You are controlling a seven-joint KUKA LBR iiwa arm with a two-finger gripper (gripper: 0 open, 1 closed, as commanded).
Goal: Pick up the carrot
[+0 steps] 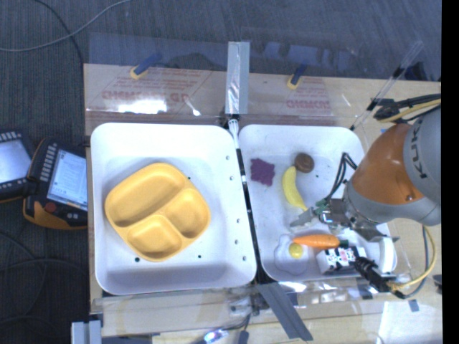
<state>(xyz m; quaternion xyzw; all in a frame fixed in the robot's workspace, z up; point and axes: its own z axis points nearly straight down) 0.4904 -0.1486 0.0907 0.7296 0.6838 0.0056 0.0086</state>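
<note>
Wooden surface (179,84) carries two white bins side by side; grey carpet all round. Nearest the camera, in the front corner of the right bin (267,260) — the carrot (316,241), lying flat on the bin floor, a fried-egg toy (295,250) touching its near side. The jaws (310,216) sit just behind the carrot, arm coming in from the right; whether they are open or closed I cannot tell (too small, cluttered). Nothing is visibly between them. Judgement: carrot not yet grasped — grip and lift remain. Farther back: banana (291,188), purple piece (262,171), brown ball (305,163). Left bin holds a yellow divided plate (156,210).
</note>
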